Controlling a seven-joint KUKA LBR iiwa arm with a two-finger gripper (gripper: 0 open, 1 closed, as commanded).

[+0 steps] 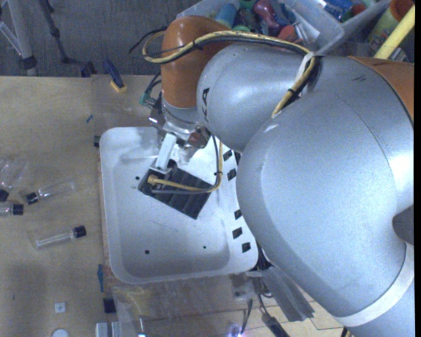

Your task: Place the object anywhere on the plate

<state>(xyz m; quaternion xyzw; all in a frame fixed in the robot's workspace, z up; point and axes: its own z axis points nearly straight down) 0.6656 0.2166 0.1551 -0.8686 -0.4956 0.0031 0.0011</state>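
A pale wooden tabletop [46, 131] runs under everything. Nearest on its left side lie a few clear, dark-capped vials [59, 235], well apart from the work. Just beyond them sits a shallow white bin [112, 217], its floor bare but for a couple of tiny dark specks [146, 251]. The grey arm [329, 197] bulks across the whole right side and hides whatever lies beneath it. Its end effector [174, 150] is low inside the bin, close to the back-left wall. I cannot tell whether it is open or closed, or whether it has hold of anything. Nor can I tell where the object is, or where the plate lies. Above it is the orange band [181, 66]. Farthest off, a clear tub of coloured odds and ends [283, 16] stands at the back. The main risk, as I judge it, is a blind release. If the end effector lets go here, anything it carries would probably land on the bin floor rather than on a plate. An empty grasp would also pass unnoticed. Being so near the wall, a sideways move could scrape the rim or shift the bin.
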